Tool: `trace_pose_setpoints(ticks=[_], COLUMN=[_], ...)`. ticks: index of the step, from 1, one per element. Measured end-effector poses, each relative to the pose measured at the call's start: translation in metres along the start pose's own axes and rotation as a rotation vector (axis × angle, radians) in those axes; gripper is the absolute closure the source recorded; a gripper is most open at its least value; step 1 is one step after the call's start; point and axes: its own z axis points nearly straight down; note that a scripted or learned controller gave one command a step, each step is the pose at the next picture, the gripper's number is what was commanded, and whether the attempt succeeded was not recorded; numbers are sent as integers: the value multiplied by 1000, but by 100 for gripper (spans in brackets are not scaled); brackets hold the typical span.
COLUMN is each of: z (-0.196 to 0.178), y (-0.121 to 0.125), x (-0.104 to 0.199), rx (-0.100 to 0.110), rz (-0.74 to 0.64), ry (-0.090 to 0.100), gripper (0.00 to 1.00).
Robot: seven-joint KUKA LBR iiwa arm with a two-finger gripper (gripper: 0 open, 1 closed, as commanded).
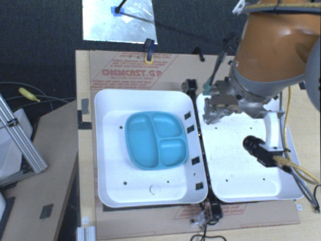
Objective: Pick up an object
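The counter [130, 69] is covered by a printed brown sheet, and the big grey and orange arm [273, 39] leans in over its right side. Two shallow white bins sit side by side on it, the left bin [108, 149] and the right bin [241, 174] touching along their inner edges.

The one loose thing to pick is a blue divided plate [155, 139], lying flat in the middle of the left bin, well clear of its walls. I would judge it light, stiff plastic, smooth and a bit slippery, not fragile. Lying flat, it offers little to pinch except the raised rim or a ridge between compartments. It is a rounded rectangle with three sections, one long and two smaller.

The hand [214, 112] hangs low over the right bin's far left corner, near the divide. I cannot tell whether it is open or closed.
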Motion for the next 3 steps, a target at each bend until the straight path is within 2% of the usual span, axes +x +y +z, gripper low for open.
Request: trace_pose_setpoints(ticks=[1, 2, 3], z=[17, 61, -50], y=[2, -14, -13], x=[-46, 35, 73], rx=[-2, 1, -15], rz=[2, -13, -10], ry=[0, 3, 7], gripper=[100, 100, 100])
